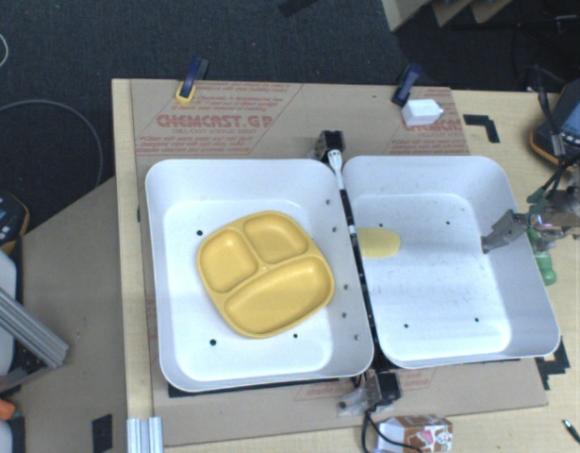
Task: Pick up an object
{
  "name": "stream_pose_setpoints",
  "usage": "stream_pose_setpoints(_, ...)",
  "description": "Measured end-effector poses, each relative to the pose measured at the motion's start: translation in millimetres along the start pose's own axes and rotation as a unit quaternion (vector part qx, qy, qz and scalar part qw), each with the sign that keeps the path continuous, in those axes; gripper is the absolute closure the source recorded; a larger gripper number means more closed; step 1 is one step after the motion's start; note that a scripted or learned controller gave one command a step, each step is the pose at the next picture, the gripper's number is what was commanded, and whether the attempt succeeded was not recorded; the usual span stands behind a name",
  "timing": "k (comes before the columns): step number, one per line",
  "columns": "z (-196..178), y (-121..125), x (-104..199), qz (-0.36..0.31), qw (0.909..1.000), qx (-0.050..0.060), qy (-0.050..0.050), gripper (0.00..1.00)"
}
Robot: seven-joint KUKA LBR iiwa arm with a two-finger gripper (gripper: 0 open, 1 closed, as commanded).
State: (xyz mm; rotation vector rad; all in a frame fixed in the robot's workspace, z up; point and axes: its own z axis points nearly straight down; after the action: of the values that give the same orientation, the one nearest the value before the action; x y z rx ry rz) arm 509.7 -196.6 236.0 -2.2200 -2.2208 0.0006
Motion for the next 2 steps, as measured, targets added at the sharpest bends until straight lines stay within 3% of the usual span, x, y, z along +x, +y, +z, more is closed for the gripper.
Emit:
stream_pose_setpoints(1,-139.6,-28.9,57.0,-0.003,0.9999,-0.009,-0.001,0.00)
stream_pose_setpoints(2,-286.8,-30.4,45.7,0.000,0.9999,-0.010,-0.004,0.00)
